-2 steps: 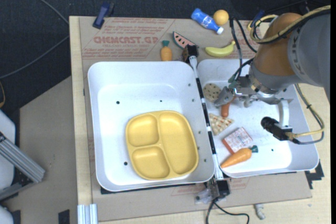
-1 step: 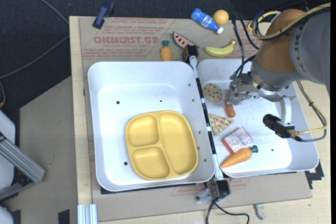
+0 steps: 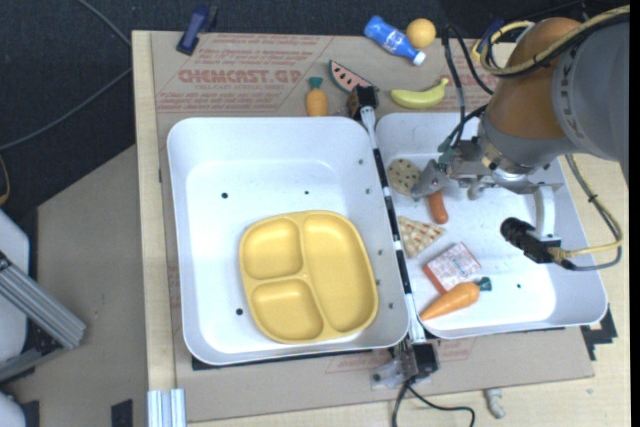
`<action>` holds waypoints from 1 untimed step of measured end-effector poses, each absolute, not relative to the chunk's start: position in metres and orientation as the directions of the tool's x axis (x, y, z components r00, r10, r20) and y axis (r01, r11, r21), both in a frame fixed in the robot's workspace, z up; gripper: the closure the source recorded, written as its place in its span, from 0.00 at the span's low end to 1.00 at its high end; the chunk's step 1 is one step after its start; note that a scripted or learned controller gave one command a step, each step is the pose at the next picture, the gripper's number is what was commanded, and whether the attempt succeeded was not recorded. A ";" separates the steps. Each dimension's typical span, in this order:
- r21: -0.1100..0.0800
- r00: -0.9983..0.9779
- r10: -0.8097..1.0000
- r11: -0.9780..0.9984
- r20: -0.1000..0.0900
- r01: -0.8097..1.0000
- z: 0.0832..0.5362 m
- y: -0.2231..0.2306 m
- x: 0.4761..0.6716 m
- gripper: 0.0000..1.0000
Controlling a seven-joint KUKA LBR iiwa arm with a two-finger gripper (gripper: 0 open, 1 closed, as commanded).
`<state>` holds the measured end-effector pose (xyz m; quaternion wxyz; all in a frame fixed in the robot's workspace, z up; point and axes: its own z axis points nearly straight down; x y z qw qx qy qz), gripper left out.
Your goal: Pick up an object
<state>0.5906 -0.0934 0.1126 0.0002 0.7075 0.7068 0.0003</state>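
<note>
Dark carpet is surrounding the bench, its brown top printed with red lettering along the far edge. Two shallow white bins are sitting side by side on it. The left bin is carrying a yellow divided plate toward its near edge, three compartments up.

My arm is reaching in over the right bin, the orange band showing above the wrist. My gripper is hanging at the bin's far left part, right above a small sausage lying on the bin floor. The fingers are pointing down beside that sausage, but from this angle I cannot tell whether they are spread or closed, and nothing is showing between them.

Other pieces in the right bin: a round brown cookie at the far left corner, just beside the gripper; a waffle wedge along the left wall; a red-and-white packet nearer the middle; a toy carrot by the near edge.

On the bench beyond the bins: a banana, a watermelon slice, a small orange fruit, a blue bottle, a yellow lemon, and a blue clip at the far left corner.
</note>
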 end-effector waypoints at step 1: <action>-0.002 0.001 1.000 -0.001 0.001 1.000 0.084 -0.095 0.599 0.00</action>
